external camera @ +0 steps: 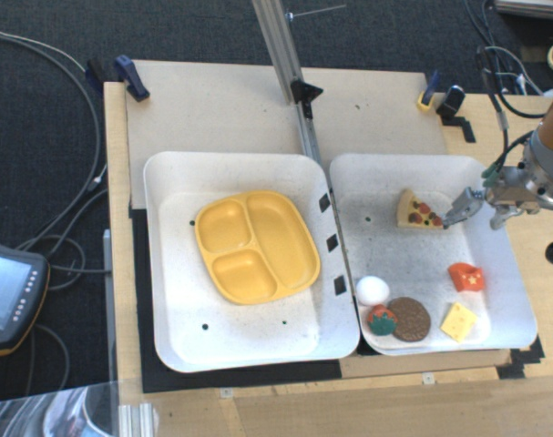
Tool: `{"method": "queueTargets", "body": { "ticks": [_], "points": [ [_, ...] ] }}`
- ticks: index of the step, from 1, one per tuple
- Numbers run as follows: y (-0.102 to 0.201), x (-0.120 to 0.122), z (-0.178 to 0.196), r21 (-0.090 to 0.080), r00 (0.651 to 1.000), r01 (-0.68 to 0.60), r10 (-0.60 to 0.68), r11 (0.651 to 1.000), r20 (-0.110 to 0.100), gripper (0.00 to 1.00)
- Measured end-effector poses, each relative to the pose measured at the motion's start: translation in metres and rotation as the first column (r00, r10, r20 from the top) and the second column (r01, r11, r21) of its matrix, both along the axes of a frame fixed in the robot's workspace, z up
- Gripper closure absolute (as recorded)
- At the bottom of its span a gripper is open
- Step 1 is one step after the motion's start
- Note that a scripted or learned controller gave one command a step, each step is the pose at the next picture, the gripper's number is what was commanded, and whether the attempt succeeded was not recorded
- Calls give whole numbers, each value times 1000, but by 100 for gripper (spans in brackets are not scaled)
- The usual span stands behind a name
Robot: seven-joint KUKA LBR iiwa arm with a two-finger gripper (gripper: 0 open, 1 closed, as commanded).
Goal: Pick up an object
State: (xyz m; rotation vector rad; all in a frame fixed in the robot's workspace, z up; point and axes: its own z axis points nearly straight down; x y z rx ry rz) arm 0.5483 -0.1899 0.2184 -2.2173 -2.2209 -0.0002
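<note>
Bench [212, 107] | 2 white bins | claw [481, 209] open beside pizza slice [418, 211]

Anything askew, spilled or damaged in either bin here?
Nothing stands out. The yellow divided tray lies flat in the left bin. In the right bin, the pizza slice, white egg, brown patty and cheese wedge sit apart from the claw.

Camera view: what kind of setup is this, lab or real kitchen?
Likely a robot lab pick-and-place rig, not a kitchen: two white bins clamped to a bench, toy food such as a pizza slice, and loose cables on dark carpet.
</note>
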Motion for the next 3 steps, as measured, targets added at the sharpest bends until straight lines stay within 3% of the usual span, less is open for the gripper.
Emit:
{"method": "queueTargets", "body": {
  "ticks": [1, 3],
  "points": [
    [0, 0, 0, 0, 1000, 0, 0, 1000, 0, 0],
    [11, 17, -103, 1, 1000, 0, 0, 1000, -5, 0]
  ]
}}
